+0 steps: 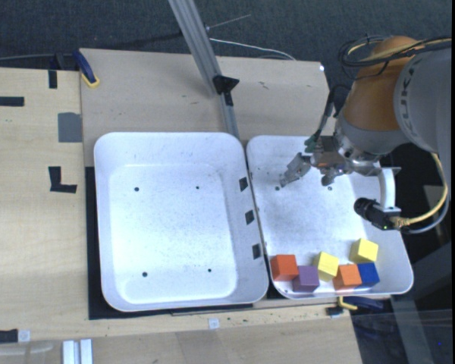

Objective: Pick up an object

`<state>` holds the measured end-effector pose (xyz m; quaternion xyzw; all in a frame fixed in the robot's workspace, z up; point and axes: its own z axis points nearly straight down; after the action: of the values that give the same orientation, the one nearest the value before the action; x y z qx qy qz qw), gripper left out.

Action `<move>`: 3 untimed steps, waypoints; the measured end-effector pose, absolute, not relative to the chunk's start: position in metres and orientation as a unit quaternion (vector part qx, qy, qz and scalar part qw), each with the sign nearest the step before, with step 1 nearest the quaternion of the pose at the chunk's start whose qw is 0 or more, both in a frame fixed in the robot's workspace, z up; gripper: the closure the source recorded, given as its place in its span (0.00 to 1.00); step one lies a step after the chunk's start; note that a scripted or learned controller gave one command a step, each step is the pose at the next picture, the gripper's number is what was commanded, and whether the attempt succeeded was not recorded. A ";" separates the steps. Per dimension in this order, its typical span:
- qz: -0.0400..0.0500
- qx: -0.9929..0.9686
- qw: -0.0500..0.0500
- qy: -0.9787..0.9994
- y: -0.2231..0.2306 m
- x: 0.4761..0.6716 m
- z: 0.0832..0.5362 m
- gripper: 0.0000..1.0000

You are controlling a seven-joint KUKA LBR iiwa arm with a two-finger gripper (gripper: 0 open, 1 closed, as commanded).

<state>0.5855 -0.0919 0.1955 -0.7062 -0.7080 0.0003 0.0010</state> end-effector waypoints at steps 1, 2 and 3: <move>0.000 -0.706 0.001 -0.708 -0.021 0.607 0.191 0.00; 0.000 -0.704 0.001 -0.710 0.047 0.608 0.191 0.00; 0.002 -0.708 0.001 -0.706 0.017 0.548 0.206 0.00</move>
<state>0.5484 0.0166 0.2063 -0.7078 -0.7064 0.0021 0.0012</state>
